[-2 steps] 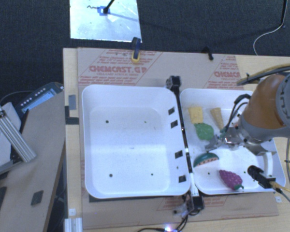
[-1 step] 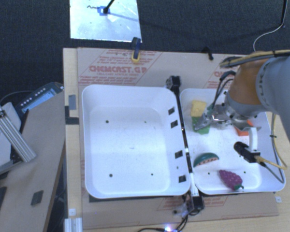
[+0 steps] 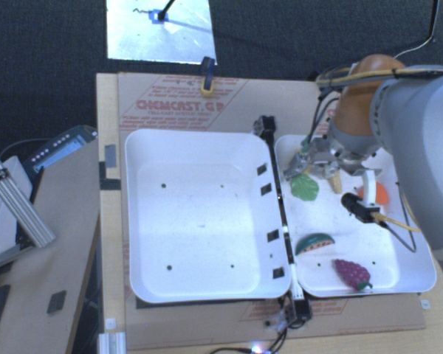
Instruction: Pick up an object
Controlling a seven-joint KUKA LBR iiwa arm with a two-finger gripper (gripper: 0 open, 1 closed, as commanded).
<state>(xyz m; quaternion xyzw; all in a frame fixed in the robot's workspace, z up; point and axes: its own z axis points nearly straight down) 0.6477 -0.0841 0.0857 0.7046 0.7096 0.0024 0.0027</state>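
The right bin (image 3: 417, 268) holds several toy foods. A green leafy piece (image 3: 305, 189) lies near its back left corner. A watermelon slice (image 3: 314, 243) sits by the left wall, and a purple grape bunch (image 3: 352, 273) lies at the front. An orange piece (image 3: 379, 194) shows partly behind the arm. My gripper (image 3: 314, 168) hangs low over the back of this bin, just above and behind the green piece. A small tan piece (image 3: 336, 183) shows right under the gripper; I cannot tell whether it is held.
The left bin (image 3: 199, 212) stands beside the right one, with a black-clipped divider (image 3: 277, 205) between them. Both rest on a cardboard sheet (image 3: 177, 102) with a yellow clamp (image 3: 207, 87) at its back edge. The grey arm (image 3: 421, 146) covers the right bin's back right.
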